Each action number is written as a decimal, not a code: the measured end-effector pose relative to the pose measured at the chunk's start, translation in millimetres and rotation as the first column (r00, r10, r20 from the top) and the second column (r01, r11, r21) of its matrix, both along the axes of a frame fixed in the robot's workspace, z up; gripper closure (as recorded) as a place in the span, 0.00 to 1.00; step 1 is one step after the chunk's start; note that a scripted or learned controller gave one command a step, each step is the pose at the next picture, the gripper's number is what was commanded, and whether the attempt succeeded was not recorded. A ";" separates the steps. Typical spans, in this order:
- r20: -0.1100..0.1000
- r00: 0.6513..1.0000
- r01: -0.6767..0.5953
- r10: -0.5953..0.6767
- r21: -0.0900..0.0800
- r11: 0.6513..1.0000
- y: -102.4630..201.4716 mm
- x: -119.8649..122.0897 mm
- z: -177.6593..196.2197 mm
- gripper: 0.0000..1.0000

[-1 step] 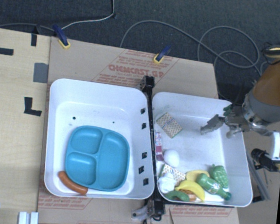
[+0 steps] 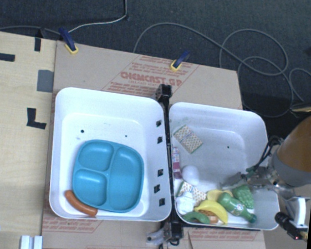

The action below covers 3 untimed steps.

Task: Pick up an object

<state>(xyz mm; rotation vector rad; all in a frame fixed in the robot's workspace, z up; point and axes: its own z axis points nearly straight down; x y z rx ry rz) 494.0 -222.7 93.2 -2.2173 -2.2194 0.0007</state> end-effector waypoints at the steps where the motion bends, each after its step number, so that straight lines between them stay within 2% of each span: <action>1: 0.002 1.000 -0.001 0.001 -0.001 1.000 0.1 0.7 9.5 1.00; 2: 0.003 1.000 0.000 0.000 -0.003 1.000 -0.4 54.6 26.5 1.00; 3: 0.006 1.000 -0.002 0.002 -0.001 1.000 115.8 100.8 -7.5 1.00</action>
